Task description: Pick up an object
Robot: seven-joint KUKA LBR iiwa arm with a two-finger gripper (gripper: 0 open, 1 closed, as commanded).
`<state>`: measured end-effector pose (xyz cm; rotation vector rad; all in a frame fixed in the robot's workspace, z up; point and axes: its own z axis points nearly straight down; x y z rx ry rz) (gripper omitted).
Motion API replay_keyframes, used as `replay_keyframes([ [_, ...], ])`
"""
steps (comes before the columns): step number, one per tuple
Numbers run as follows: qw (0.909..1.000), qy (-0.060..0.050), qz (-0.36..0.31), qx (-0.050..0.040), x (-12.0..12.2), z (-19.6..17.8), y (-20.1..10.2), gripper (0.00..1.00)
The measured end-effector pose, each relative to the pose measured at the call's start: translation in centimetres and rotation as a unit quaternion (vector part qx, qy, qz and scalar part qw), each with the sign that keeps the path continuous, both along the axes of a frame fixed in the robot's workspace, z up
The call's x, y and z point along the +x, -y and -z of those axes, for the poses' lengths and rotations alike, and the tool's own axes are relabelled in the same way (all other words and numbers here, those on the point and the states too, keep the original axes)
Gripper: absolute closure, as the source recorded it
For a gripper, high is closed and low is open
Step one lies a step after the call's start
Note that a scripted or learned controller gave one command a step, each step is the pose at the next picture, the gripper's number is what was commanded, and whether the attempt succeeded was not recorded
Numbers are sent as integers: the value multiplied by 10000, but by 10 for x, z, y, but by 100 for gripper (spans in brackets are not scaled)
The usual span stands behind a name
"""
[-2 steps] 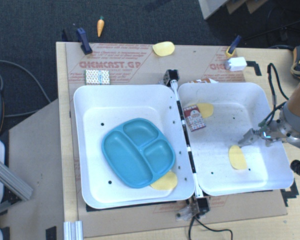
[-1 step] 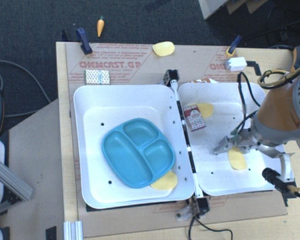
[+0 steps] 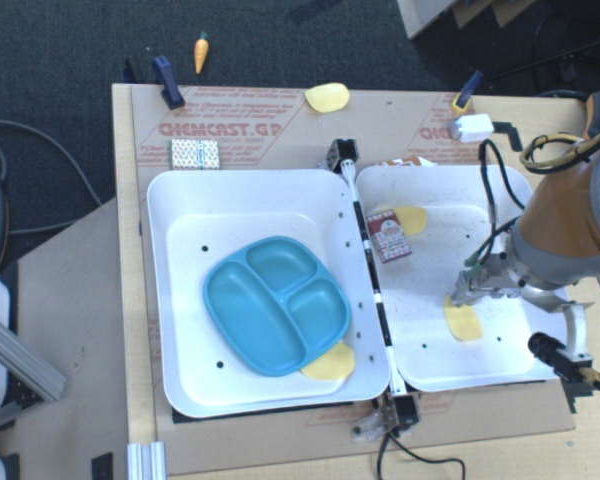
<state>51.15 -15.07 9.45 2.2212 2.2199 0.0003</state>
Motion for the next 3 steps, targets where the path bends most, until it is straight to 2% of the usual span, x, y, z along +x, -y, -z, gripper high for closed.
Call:
replay_keyframes([
  [1, 10000, -1, -2, 1, 0, 0, 0, 0],
  [2, 10000, 2, -2, 1, -29, 10, -32, 0],
  [3, 10000, 5, -5, -3, 30, -95, 10, 0],
])
